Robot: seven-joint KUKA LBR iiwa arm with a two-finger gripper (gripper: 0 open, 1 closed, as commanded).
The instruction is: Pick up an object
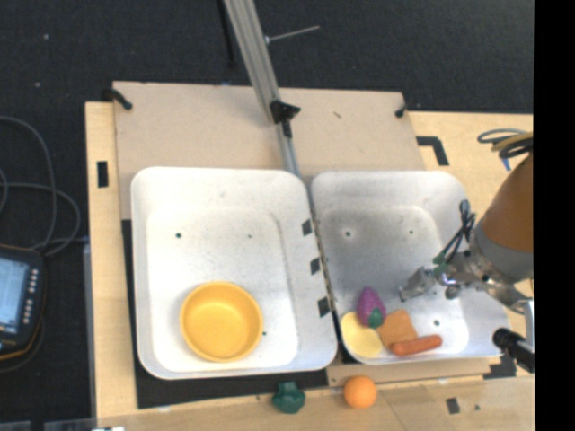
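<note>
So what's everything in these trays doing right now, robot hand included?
yellow bowl: upright, in left bin.
purple toy, orange block, red carrot-like piece, pale yellow disc: clustered in right bin.
gripper: low over right bin, holding nothing visible.

The gripper [420, 285] hangs over the right bin [386, 200]; just before it and to its left, in that bin's near corner, toy foods [388, 328] lie clustered and touching. Far to its left, a bowl [221, 321] sits in the left bin [216, 205]. Before the bins, a ball [359, 391] and a small toy [288, 398] rest on the bench [198, 124].
</note>
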